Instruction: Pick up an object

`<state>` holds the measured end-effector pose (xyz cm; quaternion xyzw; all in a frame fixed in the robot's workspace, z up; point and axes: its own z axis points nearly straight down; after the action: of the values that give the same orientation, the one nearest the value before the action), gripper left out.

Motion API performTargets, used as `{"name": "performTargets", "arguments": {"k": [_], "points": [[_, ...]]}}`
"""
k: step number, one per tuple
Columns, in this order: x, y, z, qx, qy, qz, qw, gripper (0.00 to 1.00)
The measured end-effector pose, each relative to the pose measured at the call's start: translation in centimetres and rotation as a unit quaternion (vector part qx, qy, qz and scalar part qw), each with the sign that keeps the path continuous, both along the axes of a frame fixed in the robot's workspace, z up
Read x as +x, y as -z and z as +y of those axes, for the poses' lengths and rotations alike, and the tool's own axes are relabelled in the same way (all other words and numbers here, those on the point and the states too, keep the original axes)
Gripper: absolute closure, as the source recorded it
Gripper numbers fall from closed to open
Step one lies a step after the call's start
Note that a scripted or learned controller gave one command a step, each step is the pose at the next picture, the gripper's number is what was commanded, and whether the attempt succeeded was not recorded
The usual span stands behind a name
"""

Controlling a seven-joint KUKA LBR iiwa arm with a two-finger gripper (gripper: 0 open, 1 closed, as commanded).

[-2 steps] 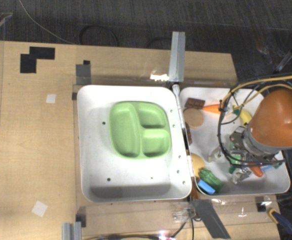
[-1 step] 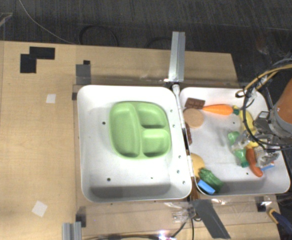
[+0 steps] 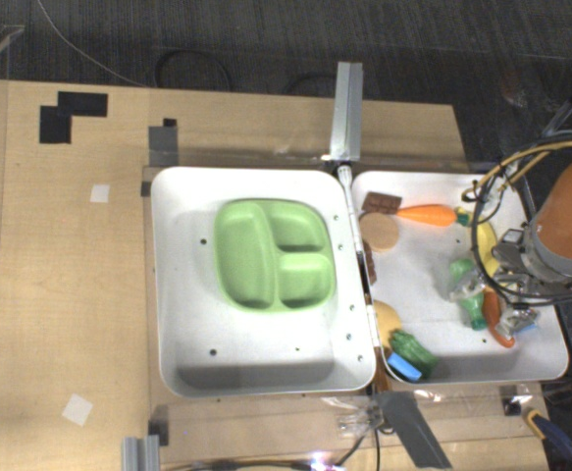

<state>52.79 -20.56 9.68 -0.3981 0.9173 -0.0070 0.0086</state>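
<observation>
As far as I can judge from the camera view, nothing is picked yet: the arm (image 3: 568,226) hangs low over the right bin's (image 3: 433,361) right side, and its gripper (image 3: 506,307) sits down among a clutter of green and orange pieces (image 3: 477,307). I cannot tell its state or whether it grips anything. Lifting is left. I count two bins. The left bin (image 3: 182,263) holds one green tray (image 3: 271,253). The right holds one carrot (image 3: 428,216), one brown block (image 3: 381,203), one tan disc (image 3: 379,232), one yellow piece (image 3: 387,314), and one green-and-blue item (image 3: 407,355).
</observation>
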Motion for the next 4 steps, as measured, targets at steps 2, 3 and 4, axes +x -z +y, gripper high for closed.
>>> {"name": "performTargets", "arguments": {"k": [2, 3, 4], "points": [[-2.8, 0.5, 8.3, 0.0042, 0.095, -0.001, 0.9954, 0.00], [2.1, 0.6, 4.5, 0.0036, 0.085, 0.000, 0.9963, 0.00], [-0.2, 0.5, 7.9, 0.0052, 0.159, 0.000, 0.9873, 0.00]]}}
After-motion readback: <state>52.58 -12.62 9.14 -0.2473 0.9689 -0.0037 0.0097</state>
